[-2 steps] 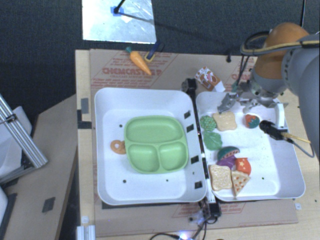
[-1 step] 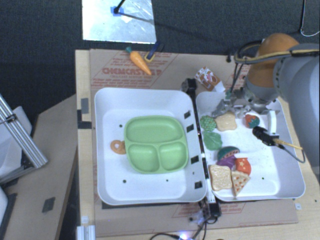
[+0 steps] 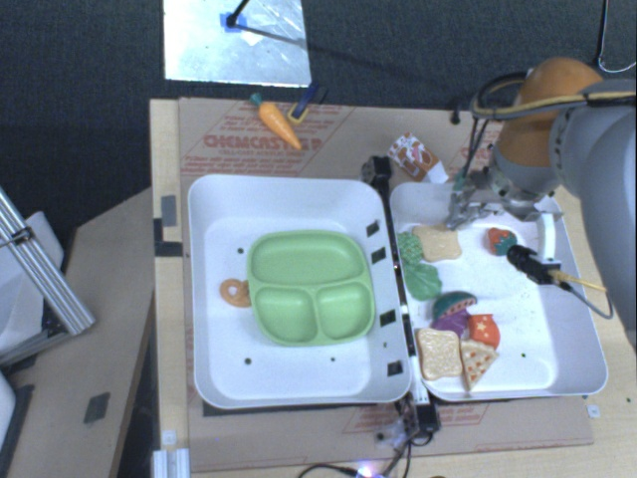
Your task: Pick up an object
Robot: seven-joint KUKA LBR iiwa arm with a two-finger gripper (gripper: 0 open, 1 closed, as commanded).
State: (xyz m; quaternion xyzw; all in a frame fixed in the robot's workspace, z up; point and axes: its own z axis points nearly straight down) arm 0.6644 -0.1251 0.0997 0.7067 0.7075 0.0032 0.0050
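My gripper hangs low over the far left part of the right bin, just behind a tan bread-like slice. Nothing is visibly held. Toy foods lie in this bin: a green leaf, a red and green piece, a purple and green piece, a red piece, a slice of toast and a tan wedge.
The left bin holds a green divided plate and a small orange ring. Behind the bins, on the cardboard, lie a toy carrot and a red and white packet. A shiny sheet sits farther back.
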